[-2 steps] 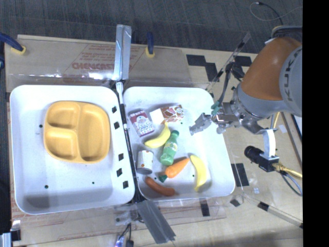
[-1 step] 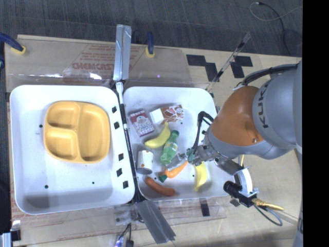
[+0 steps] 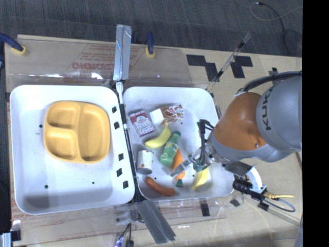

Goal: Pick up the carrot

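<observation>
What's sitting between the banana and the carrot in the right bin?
In the camera view, the green bottle lies between the banana and the carrot, its lower end against the carrot.

carrot [image 3: 177, 160] right of bottle [image 3: 170, 149]

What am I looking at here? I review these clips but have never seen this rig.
One camera looks down at a slant on a bench with two shallow white bins. The grey and orange robot arm reaches in from the right; its tool is low in the right bin, near the carrot. Whether it holds anything is unclear. Also there: a banana, a green bottle, a sausage, a yellow wedge-shaped piece and small boxes. The left bin holds a yellow divided plate.
</observation>
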`<state>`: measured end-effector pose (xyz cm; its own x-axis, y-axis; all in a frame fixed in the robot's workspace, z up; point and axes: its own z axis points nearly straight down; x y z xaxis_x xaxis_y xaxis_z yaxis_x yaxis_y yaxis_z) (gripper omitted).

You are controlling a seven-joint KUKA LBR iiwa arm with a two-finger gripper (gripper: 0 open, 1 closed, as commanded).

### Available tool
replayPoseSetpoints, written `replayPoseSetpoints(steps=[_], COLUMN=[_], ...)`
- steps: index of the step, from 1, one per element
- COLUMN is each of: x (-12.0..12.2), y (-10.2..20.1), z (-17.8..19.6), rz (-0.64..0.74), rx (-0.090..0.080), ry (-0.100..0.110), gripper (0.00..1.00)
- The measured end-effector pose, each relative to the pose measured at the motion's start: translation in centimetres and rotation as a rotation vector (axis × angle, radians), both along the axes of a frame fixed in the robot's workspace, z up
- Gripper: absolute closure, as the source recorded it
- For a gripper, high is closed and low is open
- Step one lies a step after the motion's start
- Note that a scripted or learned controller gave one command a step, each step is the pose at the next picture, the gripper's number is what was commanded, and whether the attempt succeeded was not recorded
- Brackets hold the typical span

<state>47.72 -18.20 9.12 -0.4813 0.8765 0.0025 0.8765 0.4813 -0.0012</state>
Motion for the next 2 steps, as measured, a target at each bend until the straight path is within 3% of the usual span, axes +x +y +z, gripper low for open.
replayPoseSetpoints(steps=[1, 2], x=[0.1, 3.7], y=[0.0, 5.2], z=[0.9, 9.0], rz=[0.006, 0.035], rx=[-0.001, -0.003], ry=[-0.001, -0.004], gripper=[1.0, 1.0])
